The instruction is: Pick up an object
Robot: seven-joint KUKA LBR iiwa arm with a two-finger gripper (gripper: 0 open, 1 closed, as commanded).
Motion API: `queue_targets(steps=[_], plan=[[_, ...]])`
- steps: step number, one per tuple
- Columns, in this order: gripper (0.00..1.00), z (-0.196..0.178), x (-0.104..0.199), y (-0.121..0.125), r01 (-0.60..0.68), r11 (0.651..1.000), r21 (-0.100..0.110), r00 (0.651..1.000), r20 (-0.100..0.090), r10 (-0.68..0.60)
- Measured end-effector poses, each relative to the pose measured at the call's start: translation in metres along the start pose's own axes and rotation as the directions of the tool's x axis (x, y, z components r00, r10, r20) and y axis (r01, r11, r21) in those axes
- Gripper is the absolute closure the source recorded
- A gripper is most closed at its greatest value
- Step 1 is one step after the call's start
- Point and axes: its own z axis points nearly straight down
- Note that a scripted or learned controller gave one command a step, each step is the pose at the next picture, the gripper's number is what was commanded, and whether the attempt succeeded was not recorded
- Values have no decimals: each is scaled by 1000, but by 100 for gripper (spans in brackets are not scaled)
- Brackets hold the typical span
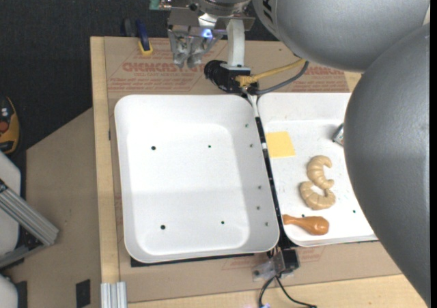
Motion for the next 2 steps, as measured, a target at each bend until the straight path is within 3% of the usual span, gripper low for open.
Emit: queue_targets(steps=[2], plan=[[100,-2,0,-58,0,1000,3,1000,1,0]])
